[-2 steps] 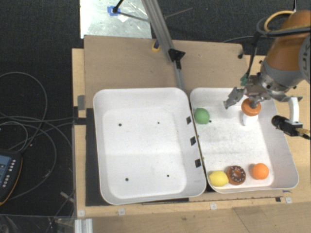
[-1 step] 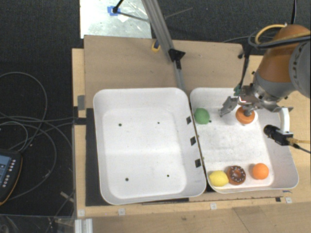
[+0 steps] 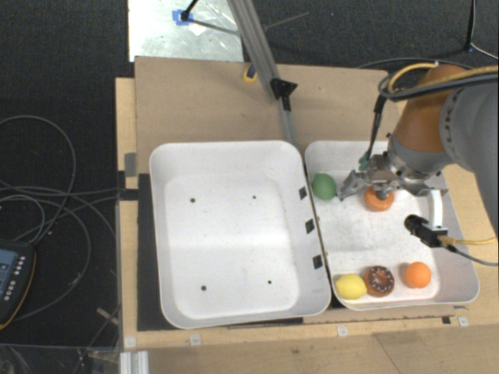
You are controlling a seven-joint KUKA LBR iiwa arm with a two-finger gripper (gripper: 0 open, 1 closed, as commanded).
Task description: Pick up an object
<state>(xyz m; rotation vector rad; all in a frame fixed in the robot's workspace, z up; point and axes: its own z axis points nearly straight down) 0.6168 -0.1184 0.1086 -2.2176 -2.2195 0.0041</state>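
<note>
The right bin (image 3: 343,232) holds several small items. A green ball (image 3: 323,185) lies by its left wall. A yellow lemon (image 3: 351,287), a brown doughnut (image 3: 380,280) and an orange ball (image 3: 418,274) sit in a row along the near edge. An orange-red round piece (image 3: 380,202) lies in the far half. My gripper (image 3: 376,184) hangs low directly over that piece and partly hides its top. Whether anything is held cannot be seen from here.
The left bin (image 3: 234,232) adjoins the right one, joined by dark clips (image 3: 309,226). A grey pole (image 3: 261,49) slants in from the top towards the bins' far edge. Cables (image 3: 47,201) and a handset (image 3: 12,275) lie on the floor at left.
</note>
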